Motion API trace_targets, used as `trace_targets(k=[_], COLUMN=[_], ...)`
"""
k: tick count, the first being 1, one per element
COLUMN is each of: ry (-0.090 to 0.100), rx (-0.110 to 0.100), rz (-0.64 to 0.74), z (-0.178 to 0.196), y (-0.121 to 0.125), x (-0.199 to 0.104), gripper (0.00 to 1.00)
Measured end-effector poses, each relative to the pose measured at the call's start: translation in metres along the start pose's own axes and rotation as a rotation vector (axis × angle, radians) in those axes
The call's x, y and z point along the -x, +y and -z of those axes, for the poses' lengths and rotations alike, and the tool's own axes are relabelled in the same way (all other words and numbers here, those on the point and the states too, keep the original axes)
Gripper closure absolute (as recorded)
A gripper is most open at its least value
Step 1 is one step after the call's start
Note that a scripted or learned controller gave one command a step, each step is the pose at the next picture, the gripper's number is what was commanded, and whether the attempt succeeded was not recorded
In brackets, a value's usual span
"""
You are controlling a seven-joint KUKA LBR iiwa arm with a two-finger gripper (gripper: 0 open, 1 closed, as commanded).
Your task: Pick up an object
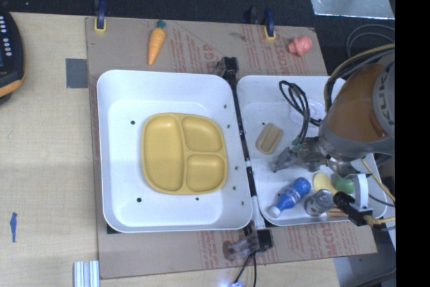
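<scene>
My gripper (285,158) hangs low over the middle of the right bin (262,94), reaching in from the right under the orange-banded wrist. Just left of it lies a tan oblong block (269,138). A blue bottle with a white cap (290,195) lies in front of the gripper, near the bin's front wall. Beside the bottle are a silver can (320,201), a yellow piece (322,181) and a green piece (345,183), partly under the arm. Nothing shows between the fingers.
The left bin (114,144) holds a yellow divided plate (183,152). An orange toy carrot (156,42) and a pink lump (300,44) lie on the cardboard behind the bins. A black cable (295,101) loops over the right bin's back.
</scene>
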State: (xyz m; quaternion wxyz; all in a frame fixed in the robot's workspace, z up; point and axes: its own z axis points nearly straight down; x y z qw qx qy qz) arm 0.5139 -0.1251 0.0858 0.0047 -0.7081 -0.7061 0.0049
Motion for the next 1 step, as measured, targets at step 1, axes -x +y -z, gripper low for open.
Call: trace_targets(k=[1], ry=[-0.006], rx=[0.022], rz=[0.008], z=[0.0093], y=[0.1085], x=[0.055], gripper=[0.0])
